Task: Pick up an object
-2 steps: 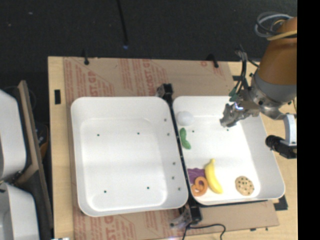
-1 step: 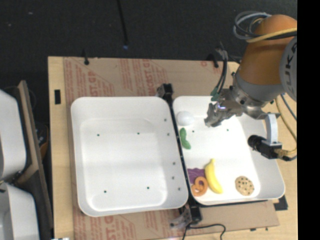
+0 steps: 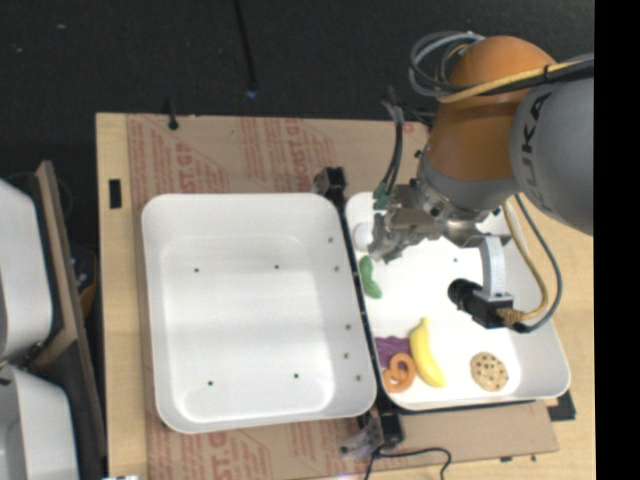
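While the arm's fingers [image 3: 383, 240] hang just above the green object [image 3: 370, 277], their spread cannot be told.

Overhead view: the arm [image 3: 500, 118] reached from the right over the right bin [image 3: 535, 368], its gripper [image 3: 388, 236] near that bin's left wall, just above a green object [image 3: 371, 278]. A banana [image 3: 427, 353], orange ring [image 3: 399, 373], purple item [image 3: 388, 347] and cookie [image 3: 488, 370] lay along the near edge, beside the left bin [image 3: 250, 308]
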Available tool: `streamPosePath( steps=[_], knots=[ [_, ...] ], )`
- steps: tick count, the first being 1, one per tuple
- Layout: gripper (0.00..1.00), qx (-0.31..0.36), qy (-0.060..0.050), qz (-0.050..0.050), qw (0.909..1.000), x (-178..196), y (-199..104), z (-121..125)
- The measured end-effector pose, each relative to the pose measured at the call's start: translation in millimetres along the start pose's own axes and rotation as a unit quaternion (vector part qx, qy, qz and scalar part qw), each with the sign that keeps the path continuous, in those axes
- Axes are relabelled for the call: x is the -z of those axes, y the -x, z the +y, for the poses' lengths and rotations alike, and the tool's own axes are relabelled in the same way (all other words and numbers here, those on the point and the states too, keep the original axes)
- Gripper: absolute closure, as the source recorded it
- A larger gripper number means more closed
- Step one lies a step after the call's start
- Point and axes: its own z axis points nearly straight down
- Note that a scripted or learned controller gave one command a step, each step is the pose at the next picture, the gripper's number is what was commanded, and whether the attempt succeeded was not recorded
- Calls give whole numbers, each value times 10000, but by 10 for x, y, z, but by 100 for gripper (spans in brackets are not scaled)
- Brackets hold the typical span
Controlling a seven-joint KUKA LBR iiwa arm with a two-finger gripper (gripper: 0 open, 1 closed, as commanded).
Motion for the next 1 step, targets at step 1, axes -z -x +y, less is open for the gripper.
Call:
streamPosePath(
  steps=[1],
  knots=[
    [100,1,-2,0,10000,-25,-574,-14]
  ],
)
